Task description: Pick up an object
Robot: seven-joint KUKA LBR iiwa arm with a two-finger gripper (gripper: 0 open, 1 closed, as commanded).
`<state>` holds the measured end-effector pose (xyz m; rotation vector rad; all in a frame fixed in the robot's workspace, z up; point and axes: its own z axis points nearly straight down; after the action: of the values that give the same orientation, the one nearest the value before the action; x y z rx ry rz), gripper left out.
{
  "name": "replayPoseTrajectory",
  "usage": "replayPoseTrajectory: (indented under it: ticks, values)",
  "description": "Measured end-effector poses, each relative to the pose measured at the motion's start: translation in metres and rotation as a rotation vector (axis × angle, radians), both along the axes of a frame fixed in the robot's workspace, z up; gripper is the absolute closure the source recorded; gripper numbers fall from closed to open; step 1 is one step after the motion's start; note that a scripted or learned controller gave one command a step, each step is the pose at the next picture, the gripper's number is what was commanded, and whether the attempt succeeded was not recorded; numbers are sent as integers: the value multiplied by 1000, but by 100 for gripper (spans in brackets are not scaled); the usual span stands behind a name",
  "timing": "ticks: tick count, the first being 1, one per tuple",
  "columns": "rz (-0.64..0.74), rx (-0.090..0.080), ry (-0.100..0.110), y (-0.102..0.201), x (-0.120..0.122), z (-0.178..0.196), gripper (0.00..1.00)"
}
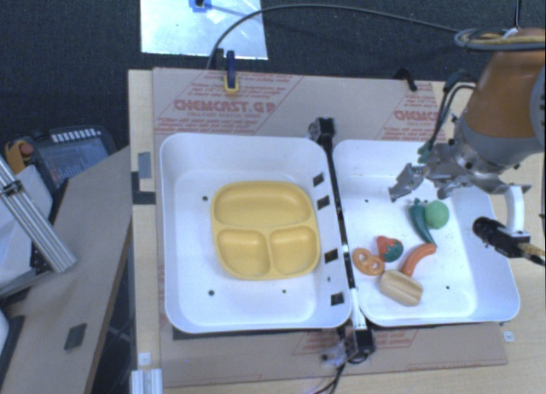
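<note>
- The gripper [420, 181] hangs over the right bin [490, 294], near its far edge, with the grey arm [503, 102] and its orange band rising behind it on the right.
- Its two fingers stand apart with nothing between them (released, as far as the slanted view shows).
- Just below and to the right of the fingertips lies a green toy vegetable [429, 216], a round green head with a darker green stalk; it is near the gripper but I cannot tell whether they touch.
- Further below the gripper sit an orange sausage-shaped piece [418, 257], a small red and green piece [389, 248], an orange pretzel [368, 262] and a tan bread roll [401, 287], clustered close together.
- Well to the left of the gripper, in the left bin [183, 213], rests a yellow divided tray [263, 228].
</note>
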<state>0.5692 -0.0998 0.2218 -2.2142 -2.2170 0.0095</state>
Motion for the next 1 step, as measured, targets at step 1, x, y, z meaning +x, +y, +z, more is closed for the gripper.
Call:
replayPoseTrajectory:
  ticks: [1]
  values:
    - [2,-2,-12,0,3,6,0]
